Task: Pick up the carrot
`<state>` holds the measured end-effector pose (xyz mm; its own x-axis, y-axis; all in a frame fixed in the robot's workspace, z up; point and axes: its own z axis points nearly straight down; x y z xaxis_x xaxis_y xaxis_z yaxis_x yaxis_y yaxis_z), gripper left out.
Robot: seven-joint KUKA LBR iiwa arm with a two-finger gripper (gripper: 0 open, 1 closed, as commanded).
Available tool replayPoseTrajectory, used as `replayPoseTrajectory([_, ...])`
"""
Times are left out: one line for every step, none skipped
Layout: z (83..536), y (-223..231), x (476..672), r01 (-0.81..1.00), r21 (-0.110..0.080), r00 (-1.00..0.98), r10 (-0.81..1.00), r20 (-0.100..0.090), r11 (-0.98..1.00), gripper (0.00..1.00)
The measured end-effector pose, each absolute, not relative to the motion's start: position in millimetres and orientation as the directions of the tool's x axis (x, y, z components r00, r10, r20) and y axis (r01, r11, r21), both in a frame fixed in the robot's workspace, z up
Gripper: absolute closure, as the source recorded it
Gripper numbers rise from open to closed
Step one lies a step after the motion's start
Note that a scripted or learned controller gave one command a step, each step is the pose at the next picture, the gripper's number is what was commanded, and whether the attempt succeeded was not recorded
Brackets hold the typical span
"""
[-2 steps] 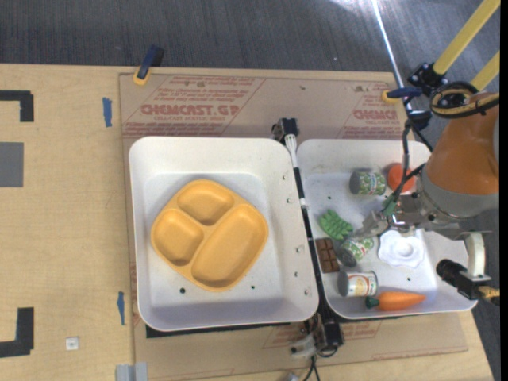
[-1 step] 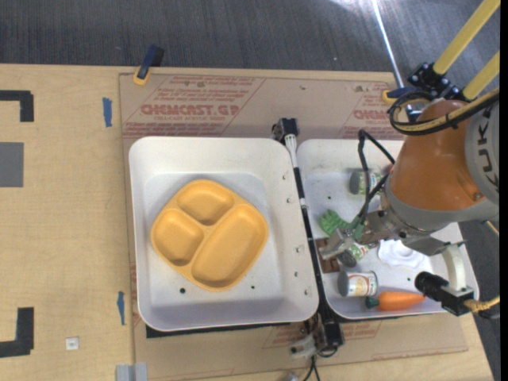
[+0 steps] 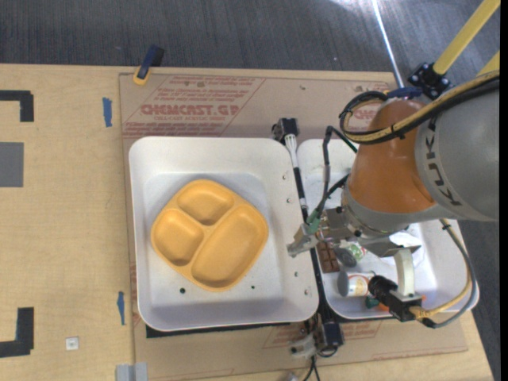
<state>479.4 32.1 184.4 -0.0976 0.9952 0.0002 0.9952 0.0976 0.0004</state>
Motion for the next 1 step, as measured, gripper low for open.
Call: replayPoseTrajectory([136.4,78.5,482.2,0.988,0.008,-0.155,0.988,-0.022,0.155,0.00])
